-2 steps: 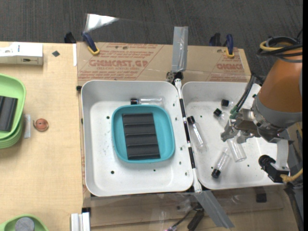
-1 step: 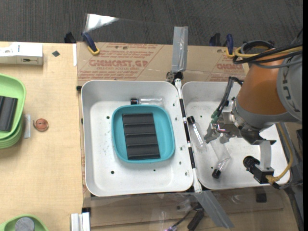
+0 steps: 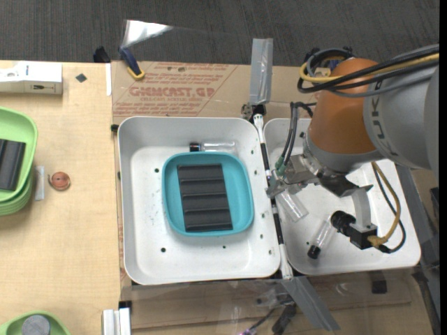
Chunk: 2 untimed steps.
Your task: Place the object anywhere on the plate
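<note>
my jaws hang over the right bin; i cannot tell their state. a clear vial lies at five o'clock from them. the teal plate sits at nine o'clock, in the left bin.

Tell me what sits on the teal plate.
A black ridged block lies on the teal plate, covering its middle. The plate surface beneath that block is hidden.

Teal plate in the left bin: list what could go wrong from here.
1. The black ridged block already covers most of the teal plate, so a dropped object may roll off.
2. The clear vial lies loose in the right bin, and may slip from the end effector.
</note>
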Motion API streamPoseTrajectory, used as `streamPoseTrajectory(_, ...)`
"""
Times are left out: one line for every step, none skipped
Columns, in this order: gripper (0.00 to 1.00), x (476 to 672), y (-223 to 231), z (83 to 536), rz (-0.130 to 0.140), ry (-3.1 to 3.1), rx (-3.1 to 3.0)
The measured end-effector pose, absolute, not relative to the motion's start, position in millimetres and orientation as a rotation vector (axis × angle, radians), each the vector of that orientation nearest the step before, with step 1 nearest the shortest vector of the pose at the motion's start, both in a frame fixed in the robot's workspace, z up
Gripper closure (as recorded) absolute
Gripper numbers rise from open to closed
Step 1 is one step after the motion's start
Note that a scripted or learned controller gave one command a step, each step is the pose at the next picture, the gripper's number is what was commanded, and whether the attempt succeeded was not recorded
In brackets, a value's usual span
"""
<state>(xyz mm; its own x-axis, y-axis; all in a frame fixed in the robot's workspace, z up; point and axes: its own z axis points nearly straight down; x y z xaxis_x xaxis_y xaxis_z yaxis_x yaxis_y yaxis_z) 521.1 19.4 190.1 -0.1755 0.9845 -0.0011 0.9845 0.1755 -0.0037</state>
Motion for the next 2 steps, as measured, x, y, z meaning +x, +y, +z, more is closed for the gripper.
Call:
streamPoseTrajectory(0.00,521.2,19.2,190.1,0.005,-2.407,-2.016)
streamPoseTrajectory(0.00,521.2,19.2,190.2,0.005,-2.407,-2.016)
